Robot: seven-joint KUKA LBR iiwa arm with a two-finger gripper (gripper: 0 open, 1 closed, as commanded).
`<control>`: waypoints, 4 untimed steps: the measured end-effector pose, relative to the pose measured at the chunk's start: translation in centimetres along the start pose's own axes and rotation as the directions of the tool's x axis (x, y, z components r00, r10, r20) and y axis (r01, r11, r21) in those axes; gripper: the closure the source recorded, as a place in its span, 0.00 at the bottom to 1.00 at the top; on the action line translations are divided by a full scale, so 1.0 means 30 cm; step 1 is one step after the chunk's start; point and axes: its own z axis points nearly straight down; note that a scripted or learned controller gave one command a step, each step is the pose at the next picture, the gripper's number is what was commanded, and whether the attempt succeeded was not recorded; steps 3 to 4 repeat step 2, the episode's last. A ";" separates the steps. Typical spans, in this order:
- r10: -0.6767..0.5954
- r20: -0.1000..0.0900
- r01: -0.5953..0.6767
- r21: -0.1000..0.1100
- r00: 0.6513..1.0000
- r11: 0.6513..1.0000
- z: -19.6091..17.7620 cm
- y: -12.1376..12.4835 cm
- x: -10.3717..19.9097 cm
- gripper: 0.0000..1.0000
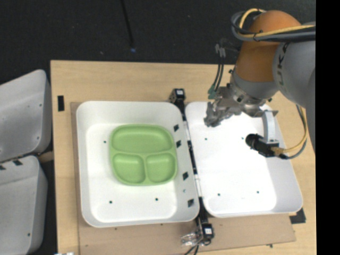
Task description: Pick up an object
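Green tray not yet picked up

Green tray (143,154) (a three-compartment plate, the one object we can see) lies flat in the middle of the left bin (90,206). Our gripper (212,117) hangs over the far left corner of the right bin (287,195), well apart from the tray; we cannot tell how it is set. We judge the whole pick remains: cross over, descend, grasp, lift.

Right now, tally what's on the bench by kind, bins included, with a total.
White bins: 2, the left bin and the right bin
Green divided plates: 1, the green plate, lying in the left bin
Total: 3
The gripper is over the right bin's far left corner, apart from the plate.
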 end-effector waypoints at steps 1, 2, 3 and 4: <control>0.001 0.001 -0.001 -0.002 1.000 1.000 0.032 0.063 0.133 1.00; 0.001 0.000 -0.001 -0.003 1.000 1.000 0.053 0.121 0.270 1.00; 0.001 0.000 -0.001 -0.003 1.000 1.000 0.053 0.121 0.270 1.00; 0.001 0.000 -0.001 -0.003 1.000 1.000 0.053 0.121 0.270 1.00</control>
